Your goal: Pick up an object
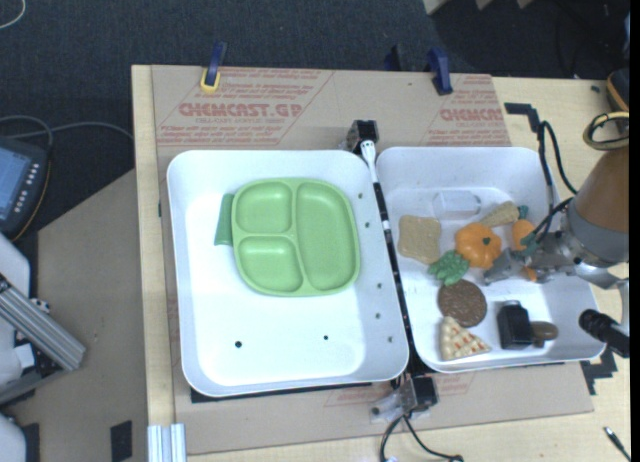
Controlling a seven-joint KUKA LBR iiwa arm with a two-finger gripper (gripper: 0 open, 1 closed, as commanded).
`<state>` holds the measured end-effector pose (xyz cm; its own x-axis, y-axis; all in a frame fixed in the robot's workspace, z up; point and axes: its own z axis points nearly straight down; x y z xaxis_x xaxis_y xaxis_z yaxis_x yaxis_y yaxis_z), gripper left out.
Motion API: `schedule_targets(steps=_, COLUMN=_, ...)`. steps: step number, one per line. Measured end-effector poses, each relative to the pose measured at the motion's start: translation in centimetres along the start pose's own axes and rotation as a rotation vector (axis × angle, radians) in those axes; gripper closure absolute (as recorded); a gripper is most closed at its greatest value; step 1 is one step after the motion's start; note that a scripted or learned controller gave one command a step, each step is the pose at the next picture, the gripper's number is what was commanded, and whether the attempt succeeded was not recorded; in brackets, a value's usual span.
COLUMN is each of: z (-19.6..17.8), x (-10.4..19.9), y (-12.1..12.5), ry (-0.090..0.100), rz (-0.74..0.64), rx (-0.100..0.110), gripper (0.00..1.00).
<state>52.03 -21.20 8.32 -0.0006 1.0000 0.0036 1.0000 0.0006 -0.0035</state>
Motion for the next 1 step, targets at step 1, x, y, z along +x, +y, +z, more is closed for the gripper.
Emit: schedule_targets(steps=1, z=-1.18, x=-0.07, y=0.03, ry=-0.003, rz=0.001, rx=-0.003, gripper=1.00)
